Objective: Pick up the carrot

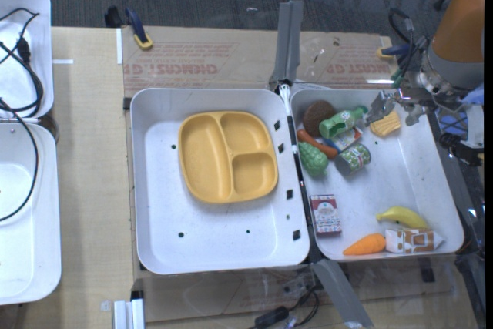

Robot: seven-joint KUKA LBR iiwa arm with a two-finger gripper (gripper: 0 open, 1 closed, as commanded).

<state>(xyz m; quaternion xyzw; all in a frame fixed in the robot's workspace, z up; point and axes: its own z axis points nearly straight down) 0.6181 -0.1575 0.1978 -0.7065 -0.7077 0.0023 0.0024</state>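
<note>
The carrot (364,244) is small and orange and lies near the front edge of the right bin (431,166), between a red card box (326,213) and a small white carton (412,240). My gripper (396,112) hangs over the bin's back right part, far from the carrot. It stands open, with nothing between its fingers. A yellow wedge (387,125) lies just below it.
A banana (402,216) lies just above the carton. At the bin's back left crowd a brown ball (316,116), a green bottle (341,122), a red-orange pepper (317,143), a green can (353,158) and a knobbly green fruit (313,158). The left bin holds a yellow divided plate (228,156).
</note>
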